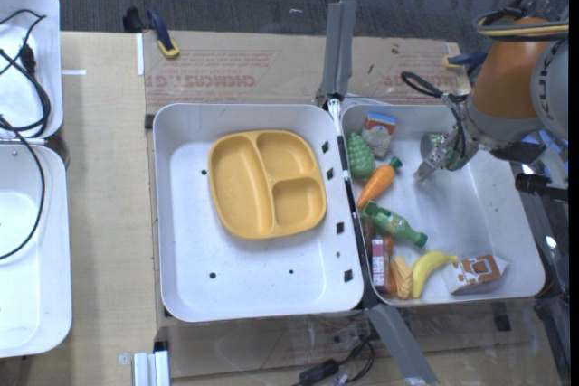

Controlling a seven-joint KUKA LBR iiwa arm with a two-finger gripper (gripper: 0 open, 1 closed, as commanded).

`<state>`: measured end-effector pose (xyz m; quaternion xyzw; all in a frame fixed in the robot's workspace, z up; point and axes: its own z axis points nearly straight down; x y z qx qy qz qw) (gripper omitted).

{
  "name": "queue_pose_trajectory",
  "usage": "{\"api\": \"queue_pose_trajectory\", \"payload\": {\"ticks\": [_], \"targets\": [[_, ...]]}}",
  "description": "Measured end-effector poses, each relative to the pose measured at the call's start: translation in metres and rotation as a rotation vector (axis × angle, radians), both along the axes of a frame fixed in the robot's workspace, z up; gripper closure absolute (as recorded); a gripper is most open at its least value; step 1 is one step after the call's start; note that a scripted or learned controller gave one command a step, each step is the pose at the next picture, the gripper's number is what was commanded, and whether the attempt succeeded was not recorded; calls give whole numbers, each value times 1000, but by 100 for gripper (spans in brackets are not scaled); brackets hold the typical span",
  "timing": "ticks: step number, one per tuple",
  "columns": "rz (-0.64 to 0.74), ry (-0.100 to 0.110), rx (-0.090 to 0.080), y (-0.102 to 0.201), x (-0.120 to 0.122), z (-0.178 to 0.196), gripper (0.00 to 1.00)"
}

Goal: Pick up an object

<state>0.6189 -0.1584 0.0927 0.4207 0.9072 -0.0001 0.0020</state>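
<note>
Objects for picking lie crowded along the left wall of the right bin (507,221). Nearest the far left corner sits a small carton (381,130) with a blue top, and just beside it a knobbly green toy vegetable (360,155). An orange carrot (378,182) lies at a slant below that, its green tip pointing toward the bin's middle. Next comes a green bottle (396,226), lying on its side. Toward the near left corner a red packet (378,264) rests against the wall, with a yellow banana (425,271) just beside it. A brown and white box (477,273) lies near the bin's near edge, further right.

My gripper (438,157) hangs over the far half of the right bin, right of the carrot and apart from it. Whether my fingers are spread or closed I cannot tell, and I see nothing between them.

The left bin (181,221) carries a yellow divided plate (267,183), set toward its far half.
</note>
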Motion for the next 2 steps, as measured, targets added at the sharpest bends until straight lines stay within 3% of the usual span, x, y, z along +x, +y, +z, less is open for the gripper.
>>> {"api": "queue_pose_trajectory", "payload": {"ticks": [1, 2], "targets": [[230, 1, 0, 58, 7, 0, 0], [189, 3, 0, 14, -60, 68, 0]]}}
